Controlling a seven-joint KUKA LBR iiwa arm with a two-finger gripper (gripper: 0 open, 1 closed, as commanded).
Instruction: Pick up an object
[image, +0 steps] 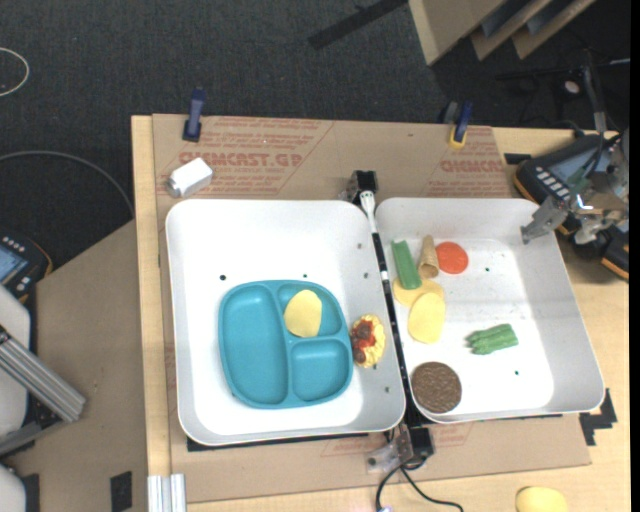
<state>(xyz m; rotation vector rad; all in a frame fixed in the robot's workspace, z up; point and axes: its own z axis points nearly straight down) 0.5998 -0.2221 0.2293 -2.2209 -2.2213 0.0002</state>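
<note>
The right bin (560, 300) holds a green stick (405, 264), a tan cone (428, 257), an orange-red round piece (453, 258), a yellow lumpy piece (425, 312), a green bumpy piece (492, 339) and a brown disc (437, 386). In the left bin (200, 250) lies a blue divided tray (280, 345) with a yellow piece (303, 314) in its upper right compartment. A red and yellow item (367, 340) rests beside the tray. My gripper (545, 218) hangs over the right bin's far right corner, apart from every object.
A black divider strip (380, 265) runs between the bins. A white block (190, 177) and two blue clamps (194, 115) sit on the cardboard behind them. Dark equipment (560, 175) crowds the right edge. A yellow object (540, 499) lies at the bottom right.
</note>
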